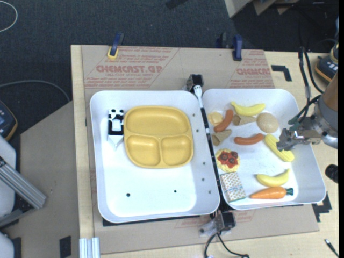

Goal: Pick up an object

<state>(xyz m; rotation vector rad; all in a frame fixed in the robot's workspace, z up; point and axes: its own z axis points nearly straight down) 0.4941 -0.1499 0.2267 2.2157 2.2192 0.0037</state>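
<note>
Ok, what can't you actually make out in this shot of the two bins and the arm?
- Camera view: the hand is too small and blurred to tell how it is set.
- The arm is cut off by the right edge.
- The yellow banana under the hand is partly covered by it, so contact is unclear.
- The black-and-white object beside the yellow tray is too small to identify.

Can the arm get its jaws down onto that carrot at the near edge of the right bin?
Probably yes. The carrot lies flat with nothing on top; a banana sits just behind it, close enough to crowd one side. The gripper hovers nearby, further back in the same bin.
</note>
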